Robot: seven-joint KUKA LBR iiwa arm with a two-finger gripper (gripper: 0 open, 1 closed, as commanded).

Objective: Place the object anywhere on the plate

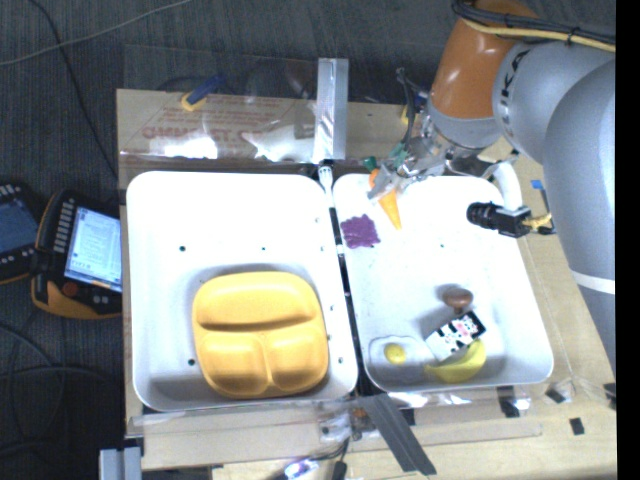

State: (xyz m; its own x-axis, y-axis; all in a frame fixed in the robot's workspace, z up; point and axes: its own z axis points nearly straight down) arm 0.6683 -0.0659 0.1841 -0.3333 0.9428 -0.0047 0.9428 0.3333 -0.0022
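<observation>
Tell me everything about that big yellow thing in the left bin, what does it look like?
The yellow sectioned plastic plate is a rounded square with smooth, slightly glossy walls. Raised ridges split it into three compartments: one long one along the far side and two smaller ones nearer the camera. It lies flat on the floor of the left white bin, towards its near right corner. Nothing rests on it.

Plate (261, 330) in the left bin (160, 208); carrot (389, 208), banana (457, 366) in the right bin (500, 278)

Dark grey carpet (150, 8) surrounds the wooden bench (135, 108), crossed by black cables (70, 58).
</observation>
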